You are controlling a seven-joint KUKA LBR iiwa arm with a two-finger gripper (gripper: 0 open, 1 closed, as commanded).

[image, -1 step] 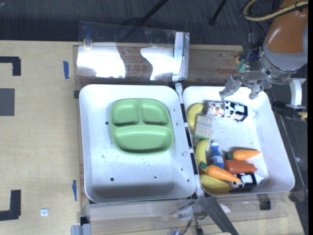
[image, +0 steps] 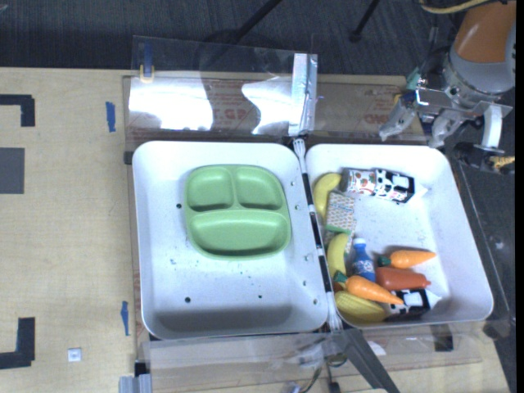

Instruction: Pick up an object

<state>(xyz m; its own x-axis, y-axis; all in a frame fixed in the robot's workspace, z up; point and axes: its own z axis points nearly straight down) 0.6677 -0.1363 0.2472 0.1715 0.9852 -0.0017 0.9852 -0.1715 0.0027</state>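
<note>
The right bin holds a heap of small objects. A black-and-white spotted item lies near its far side, with a yellow banana and a patterned packet to its left. Toward the front lie two orange carrots, a blue bottle, a red-brown piece and another banana. My gripper hangs over the far right rim of this bin, behind the objects. It is open, with nothing between its fingers.
The left bin carries a green divided plate. A clear plastic panel stands behind the bins. The arm's orange band is at the top right. A tripod leg crosses the front edge.
</note>
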